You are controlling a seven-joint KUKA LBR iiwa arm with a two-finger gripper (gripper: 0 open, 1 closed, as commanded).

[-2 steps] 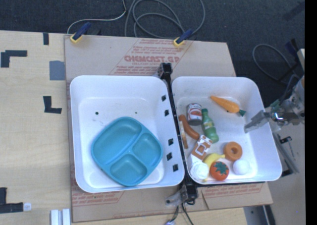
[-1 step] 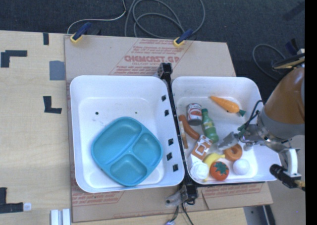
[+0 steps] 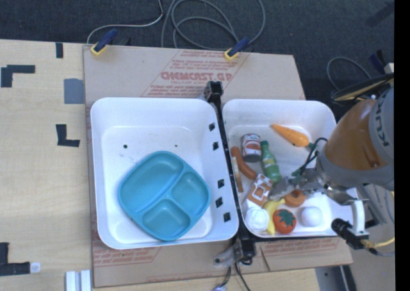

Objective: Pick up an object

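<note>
My gripper (image 3: 289, 185) is low in the right bin (image 3: 320, 114), reaching in from the right among the toy food. It hangs just above a small orange piece (image 3: 295, 198) and beside a small carton (image 3: 259, 190). A green bottle (image 3: 269, 161) lies just to its upper left. Close by are a can (image 3: 251, 145), a sausage (image 3: 243, 165), a carrot (image 3: 291, 134), a red tomato (image 3: 284, 220), a white egg (image 3: 312, 216) and a white cup (image 3: 257, 219). I see nothing held.
The left bin (image 3: 109, 116) holds a blue divided plate (image 3: 164, 195). A black divider (image 3: 221, 149) runs between the two bins. Cables lie on the dark floor behind the cardboard sheet (image 3: 186, 75).
</note>
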